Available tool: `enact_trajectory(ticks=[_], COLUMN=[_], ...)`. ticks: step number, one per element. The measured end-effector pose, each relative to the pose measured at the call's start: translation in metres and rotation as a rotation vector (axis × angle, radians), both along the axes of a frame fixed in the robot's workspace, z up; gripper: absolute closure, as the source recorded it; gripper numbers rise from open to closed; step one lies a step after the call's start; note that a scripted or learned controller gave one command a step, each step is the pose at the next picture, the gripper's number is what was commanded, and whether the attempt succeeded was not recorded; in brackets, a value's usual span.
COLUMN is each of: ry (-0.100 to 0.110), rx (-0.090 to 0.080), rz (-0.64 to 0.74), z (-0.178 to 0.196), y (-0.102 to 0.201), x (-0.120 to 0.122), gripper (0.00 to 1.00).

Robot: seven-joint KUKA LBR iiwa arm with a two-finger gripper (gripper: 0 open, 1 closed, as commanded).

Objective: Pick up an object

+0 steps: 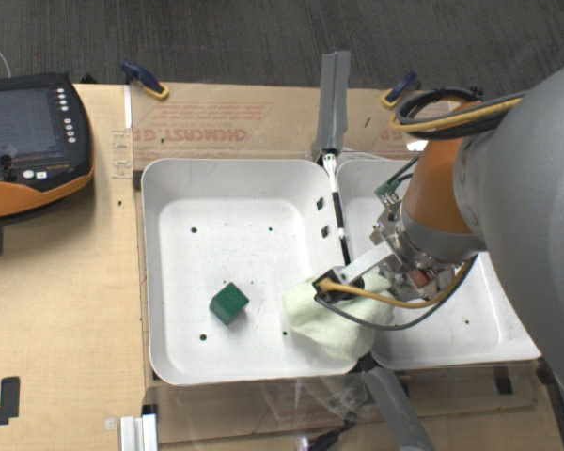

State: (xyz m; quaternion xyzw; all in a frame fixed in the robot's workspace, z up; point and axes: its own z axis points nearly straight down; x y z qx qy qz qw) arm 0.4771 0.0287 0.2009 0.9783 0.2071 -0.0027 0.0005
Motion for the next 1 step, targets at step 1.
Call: enact_trajectory(ticks=[1], ry=[0.001], rx=[0.003], rz=[0.464], z=[0.0362], y=[-0.0753], x=[0.0000], gripper=[1.00])
